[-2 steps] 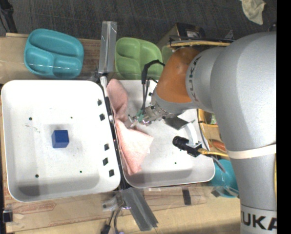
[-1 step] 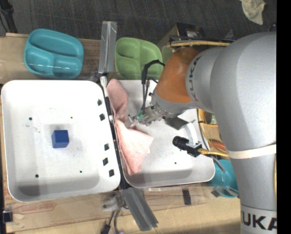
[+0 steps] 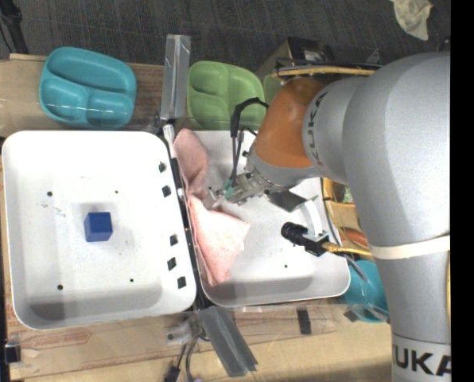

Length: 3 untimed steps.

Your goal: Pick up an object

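Note:
A small blue cube [image 3: 99, 226] lies in the left white bin [image 3: 30, 165], left of its middle. A pink cloth [image 3: 213, 229] is draped along the left side of the right white bin [image 3: 261, 289], from the far corner down toward the near wall. My gripper [image 3: 221, 194] reaches down over the cloth's upper middle, at the bin's left side, and its tips sit at or on the fabric. The bulky grey arm and orange band hide the far right part of that bin.
A teal moulded tray [image 3: 87, 86] and a green one [image 3: 219, 94] rest on the bench behind the bins. A metal bracket strip [image 3: 173, 78] runs between the bins. Black clips line the divider wall. A crumpled cloth [image 3: 409, 10] lies on the floor.

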### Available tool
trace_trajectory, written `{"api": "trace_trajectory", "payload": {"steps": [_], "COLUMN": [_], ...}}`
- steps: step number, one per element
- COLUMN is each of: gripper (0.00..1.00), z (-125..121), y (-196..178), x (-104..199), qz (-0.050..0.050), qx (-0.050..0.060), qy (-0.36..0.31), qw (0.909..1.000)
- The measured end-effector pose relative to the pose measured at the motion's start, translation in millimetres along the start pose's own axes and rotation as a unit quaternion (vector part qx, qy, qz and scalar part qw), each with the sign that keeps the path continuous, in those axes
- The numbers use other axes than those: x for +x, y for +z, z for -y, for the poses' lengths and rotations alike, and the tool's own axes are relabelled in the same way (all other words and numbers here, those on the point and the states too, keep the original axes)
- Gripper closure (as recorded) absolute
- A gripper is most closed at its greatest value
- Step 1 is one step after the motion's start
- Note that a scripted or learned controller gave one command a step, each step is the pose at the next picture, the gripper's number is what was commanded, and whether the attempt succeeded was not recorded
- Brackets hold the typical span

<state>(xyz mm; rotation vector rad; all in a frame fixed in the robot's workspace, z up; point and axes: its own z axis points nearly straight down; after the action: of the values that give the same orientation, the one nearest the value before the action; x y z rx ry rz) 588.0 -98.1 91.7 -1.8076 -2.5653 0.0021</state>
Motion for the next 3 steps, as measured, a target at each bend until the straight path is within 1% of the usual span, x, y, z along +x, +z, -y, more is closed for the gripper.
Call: {"api": "trace_trajectory", "payload": {"steps": [3], "gripper": [0.0], "z": [0.0], "y": [0.0], "x": [0.0], "qz": [0.0], "qx": [0.0], "qy": [0.0], "qw": [1.0]}}
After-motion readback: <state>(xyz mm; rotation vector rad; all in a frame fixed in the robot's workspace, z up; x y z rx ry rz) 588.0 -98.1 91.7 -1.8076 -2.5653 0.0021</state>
